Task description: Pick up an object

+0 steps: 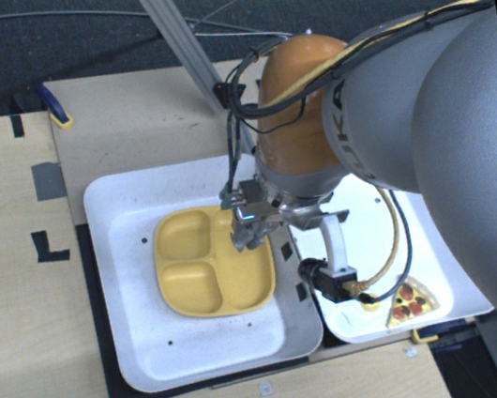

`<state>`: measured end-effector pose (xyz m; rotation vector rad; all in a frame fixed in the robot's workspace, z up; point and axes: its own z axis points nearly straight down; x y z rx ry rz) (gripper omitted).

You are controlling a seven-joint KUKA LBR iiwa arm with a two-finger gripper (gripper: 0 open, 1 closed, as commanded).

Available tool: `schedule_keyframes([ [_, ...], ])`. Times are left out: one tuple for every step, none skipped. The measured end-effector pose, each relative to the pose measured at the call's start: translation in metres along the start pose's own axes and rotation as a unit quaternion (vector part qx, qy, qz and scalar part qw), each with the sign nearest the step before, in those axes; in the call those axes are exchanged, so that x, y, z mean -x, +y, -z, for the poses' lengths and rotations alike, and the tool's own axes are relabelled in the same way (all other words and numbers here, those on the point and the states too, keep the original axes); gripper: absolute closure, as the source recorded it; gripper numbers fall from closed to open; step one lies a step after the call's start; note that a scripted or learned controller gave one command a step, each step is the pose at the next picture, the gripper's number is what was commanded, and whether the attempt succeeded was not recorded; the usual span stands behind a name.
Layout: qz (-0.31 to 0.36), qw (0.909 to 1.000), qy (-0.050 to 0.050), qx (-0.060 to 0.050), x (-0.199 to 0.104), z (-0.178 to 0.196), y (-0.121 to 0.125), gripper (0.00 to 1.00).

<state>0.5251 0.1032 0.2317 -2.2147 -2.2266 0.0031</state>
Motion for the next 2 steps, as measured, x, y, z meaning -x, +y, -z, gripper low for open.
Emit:
schedule_keyframes([
  [-0.002,1.0000,-0.001,-0.001,0.0022,-0.0055,0.0026,1.00],
  [-0.002,1.0000,-0.001,0.000,0.0022,-0.0052,0.0026,0.00],
])
